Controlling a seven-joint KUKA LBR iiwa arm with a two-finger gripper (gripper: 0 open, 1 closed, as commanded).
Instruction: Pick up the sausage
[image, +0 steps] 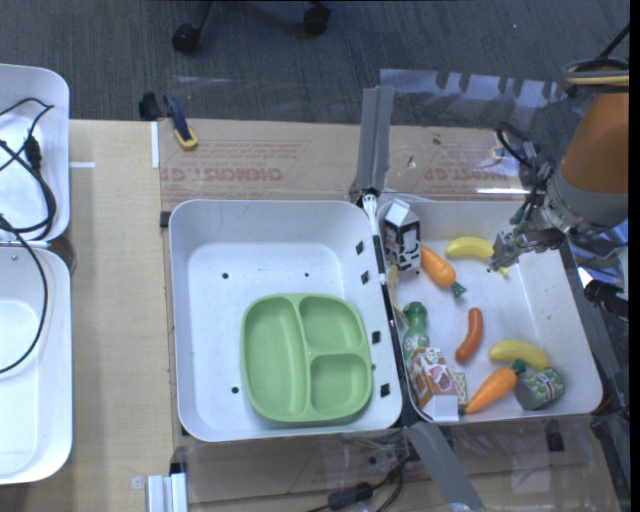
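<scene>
Camera view: sausage (469, 335) lies in the right bin (575, 300), btw a carrot (438, 268) & a banana (519, 351). Gripper (507, 250) hovers by another banana (468, 247), far from sausage; can't tell its state. It may grab the wrong food, cos things sit close.

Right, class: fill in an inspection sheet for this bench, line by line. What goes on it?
Surface: two white bins side by side on a bench.
Job's things: sausage lies in the right bin, untouched.
Clutter: green divided plate in the left bin; two bananas, two carrots, cartons, a bottle in the right.
Grippers: gripper over the upper banana.
Cables: black leads at far left.
Surroundings: grey carpet, chair castors.
</scene>
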